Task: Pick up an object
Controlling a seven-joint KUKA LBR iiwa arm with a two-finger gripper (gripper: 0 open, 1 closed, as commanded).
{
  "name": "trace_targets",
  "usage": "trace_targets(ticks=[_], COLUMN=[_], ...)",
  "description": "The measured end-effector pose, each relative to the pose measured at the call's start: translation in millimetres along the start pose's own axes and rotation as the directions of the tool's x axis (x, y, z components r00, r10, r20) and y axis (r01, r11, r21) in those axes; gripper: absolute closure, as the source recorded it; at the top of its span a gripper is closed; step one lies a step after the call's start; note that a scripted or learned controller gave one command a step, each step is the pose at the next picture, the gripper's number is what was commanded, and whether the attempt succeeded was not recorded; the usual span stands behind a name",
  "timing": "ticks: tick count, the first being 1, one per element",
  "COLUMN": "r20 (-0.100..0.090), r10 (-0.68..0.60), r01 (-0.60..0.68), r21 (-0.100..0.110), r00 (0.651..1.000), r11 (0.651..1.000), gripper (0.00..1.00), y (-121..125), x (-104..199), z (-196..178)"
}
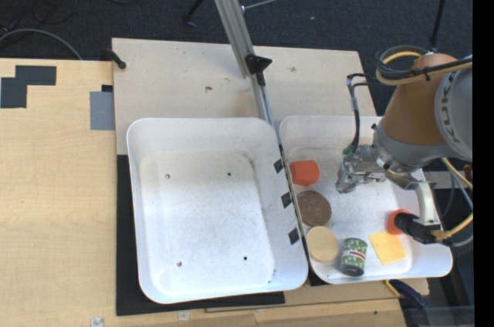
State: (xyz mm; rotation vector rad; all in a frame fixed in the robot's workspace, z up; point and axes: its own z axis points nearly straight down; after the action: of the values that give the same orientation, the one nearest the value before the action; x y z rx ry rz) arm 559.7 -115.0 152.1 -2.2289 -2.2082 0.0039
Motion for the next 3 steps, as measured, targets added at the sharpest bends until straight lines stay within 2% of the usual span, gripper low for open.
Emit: trace_targets(ticks=[1,2,3], r20=[0.002,0.001,-0.002], r10=[-0.012,-0.009,-0.014], r01=[0.012,0.009,0.014], r21=[-0.008,-0.007,-0.002], r00=[1.000,1.000,1.000], r11=[1.000,1.000,1.000], gripper=[1.00,1.00,1.00], y=[10,10,9], x=[-5,-6,46], z=[-55,-94,-97])
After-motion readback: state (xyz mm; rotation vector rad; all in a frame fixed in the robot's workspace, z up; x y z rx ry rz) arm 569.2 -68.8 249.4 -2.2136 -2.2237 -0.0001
